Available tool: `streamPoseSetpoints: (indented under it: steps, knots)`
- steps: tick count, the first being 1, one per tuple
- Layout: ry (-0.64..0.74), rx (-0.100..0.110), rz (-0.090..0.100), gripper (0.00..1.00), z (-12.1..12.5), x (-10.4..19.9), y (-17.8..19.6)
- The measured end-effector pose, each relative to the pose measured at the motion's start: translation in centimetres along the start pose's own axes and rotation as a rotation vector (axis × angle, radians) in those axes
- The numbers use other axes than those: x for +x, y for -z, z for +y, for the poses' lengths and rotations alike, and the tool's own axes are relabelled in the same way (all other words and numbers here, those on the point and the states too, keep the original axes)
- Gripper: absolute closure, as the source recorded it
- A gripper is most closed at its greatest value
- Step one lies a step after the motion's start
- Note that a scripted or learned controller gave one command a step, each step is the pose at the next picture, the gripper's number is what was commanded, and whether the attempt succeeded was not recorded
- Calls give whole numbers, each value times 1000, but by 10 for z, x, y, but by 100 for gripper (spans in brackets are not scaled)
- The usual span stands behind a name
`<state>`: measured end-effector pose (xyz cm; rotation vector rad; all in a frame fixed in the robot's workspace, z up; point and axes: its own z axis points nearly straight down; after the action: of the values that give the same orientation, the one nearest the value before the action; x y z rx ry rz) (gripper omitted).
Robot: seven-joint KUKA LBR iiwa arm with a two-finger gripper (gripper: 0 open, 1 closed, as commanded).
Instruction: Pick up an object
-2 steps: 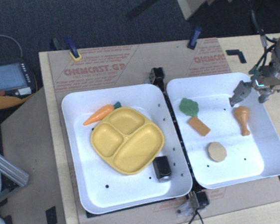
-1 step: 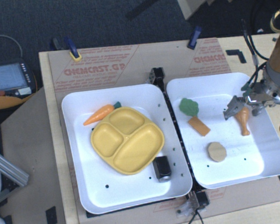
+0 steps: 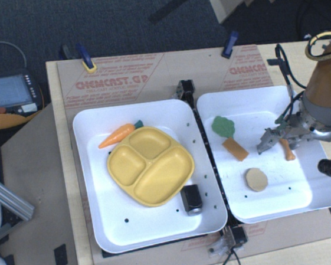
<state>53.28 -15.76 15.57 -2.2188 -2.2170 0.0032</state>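
My jaws hang low over the right bin, but they are too small and dark here for me to tell how they stand, and I see nothing between them. My gripper sits at about three o'clock in the scene, with my arm coming in from the right.

A small orange stick lies just beside my gripper, at its four o'clock, its long axis running roughly twelve to six. An orange block lies near at nine o'clock, a green broccoli piece at ten, a tan round piece at seven.

The left bin holds a yellow divided plate, a carrot and a small black box, all well apart from me.

The stick looks like my nearest target.
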Motion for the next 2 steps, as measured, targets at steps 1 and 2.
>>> streamPoseSetpoints:
  steps: [1,2]
  knots:
    - [0,1,0,0,-4,-3,-62]
    - [0,-6,-3,100,-3,-4,-49]
